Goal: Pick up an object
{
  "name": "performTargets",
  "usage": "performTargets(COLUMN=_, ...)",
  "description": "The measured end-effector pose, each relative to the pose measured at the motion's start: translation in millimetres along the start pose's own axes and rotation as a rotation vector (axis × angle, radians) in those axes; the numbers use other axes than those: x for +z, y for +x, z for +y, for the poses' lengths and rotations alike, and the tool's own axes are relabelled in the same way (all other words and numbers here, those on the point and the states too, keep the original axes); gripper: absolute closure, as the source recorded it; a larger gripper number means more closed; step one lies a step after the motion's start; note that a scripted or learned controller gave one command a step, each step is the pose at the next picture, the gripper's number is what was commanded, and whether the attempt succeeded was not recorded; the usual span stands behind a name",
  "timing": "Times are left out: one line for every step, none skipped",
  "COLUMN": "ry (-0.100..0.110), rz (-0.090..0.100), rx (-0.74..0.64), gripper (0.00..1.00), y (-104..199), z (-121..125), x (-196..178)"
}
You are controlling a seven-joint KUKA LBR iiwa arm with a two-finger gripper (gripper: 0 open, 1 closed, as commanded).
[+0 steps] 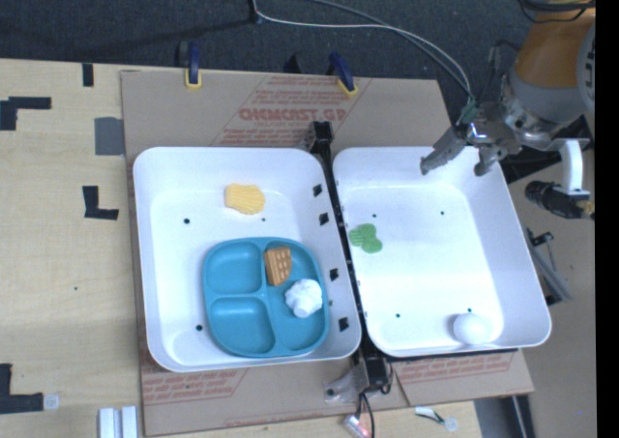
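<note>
My gripper (pixel 455 160) hangs over the far right corner of the right bin (pixel 503 223), fingers spread apart and nothing between them. A small green object (pixel 366 239) lies on the right bin's floor near its left wall. A white ball (pixel 473 328) rests at that bin's near right corner. In the left bin (pixel 164 194), a yellow piece (pixel 245 198) lies toward the back. A blue divided tray (pixel 259 297) holds a tan waffle-like piece (pixel 278 265) and a white crumpled object (pixel 305 298).
Both bins sit on a cardboard sheet (pixel 280 112) clamped at the back by two blue-and-yellow clips (pixel 193 67). A grey cable (pixel 319 15) runs across the back toward the arm. A black divider (pixel 334 223) runs between the bins.
</note>
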State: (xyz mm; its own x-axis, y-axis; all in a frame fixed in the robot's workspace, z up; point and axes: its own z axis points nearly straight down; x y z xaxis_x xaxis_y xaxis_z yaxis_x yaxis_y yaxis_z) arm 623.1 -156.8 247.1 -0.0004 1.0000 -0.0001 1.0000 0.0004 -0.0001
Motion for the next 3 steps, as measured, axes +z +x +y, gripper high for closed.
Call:
performTargets(ry=0.0, rz=0.0, rx=-0.001, gripper=1.0, y=0, z=0, x=-10)
performTargets(ry=-0.004, rz=-0.001, rx=0.027, gripper=1.0, y=-31, z=-10, x=-60)
performTargets(ry=0.0, rz=0.0, rx=0.025, gripper=0.0, y=-30, z=-10, x=-57)
